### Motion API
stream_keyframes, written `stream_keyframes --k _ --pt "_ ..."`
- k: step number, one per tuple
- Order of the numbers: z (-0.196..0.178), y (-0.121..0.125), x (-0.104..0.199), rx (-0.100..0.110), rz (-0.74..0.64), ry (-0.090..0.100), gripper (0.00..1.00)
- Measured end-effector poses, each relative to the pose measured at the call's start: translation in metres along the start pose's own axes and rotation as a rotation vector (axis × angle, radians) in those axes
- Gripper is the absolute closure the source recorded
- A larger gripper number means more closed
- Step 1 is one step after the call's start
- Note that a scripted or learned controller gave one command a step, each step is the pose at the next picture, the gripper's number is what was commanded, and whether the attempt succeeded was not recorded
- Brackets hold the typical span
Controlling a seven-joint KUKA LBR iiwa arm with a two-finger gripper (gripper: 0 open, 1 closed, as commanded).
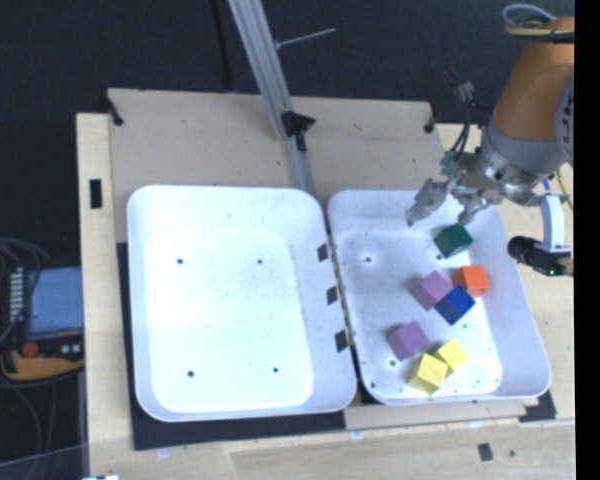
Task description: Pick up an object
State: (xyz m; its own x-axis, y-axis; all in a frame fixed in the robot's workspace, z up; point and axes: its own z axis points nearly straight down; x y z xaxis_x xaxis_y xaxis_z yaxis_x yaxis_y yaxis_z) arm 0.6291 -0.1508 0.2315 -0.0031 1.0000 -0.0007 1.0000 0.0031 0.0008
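The right bin (375, 268) holds several small blocks. A green block (453, 239) lies near its far side. Closer to the front are an orange block (472, 280), a purple block (432, 289), a blue block (455, 305), a second purple block (409, 339) and two yellow blocks (452, 354) (429, 371). My gripper (447, 206) hangs over the far part of that bin, just beyond the green block. It is open, with nothing between its spread fingers.
The left bin (220, 298) lies beside the right one, with small clips along the shared edge. A slanted metal rail (265, 58) rises from behind the bins. A blue box with cables (50, 308) sits off the bench at the left.
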Motion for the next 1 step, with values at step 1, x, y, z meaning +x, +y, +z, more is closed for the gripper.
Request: stream_keyframes --k 1 --pt "0.0000 0.0000 -0.0001 0.000 -0.001 -0.001 0.00"
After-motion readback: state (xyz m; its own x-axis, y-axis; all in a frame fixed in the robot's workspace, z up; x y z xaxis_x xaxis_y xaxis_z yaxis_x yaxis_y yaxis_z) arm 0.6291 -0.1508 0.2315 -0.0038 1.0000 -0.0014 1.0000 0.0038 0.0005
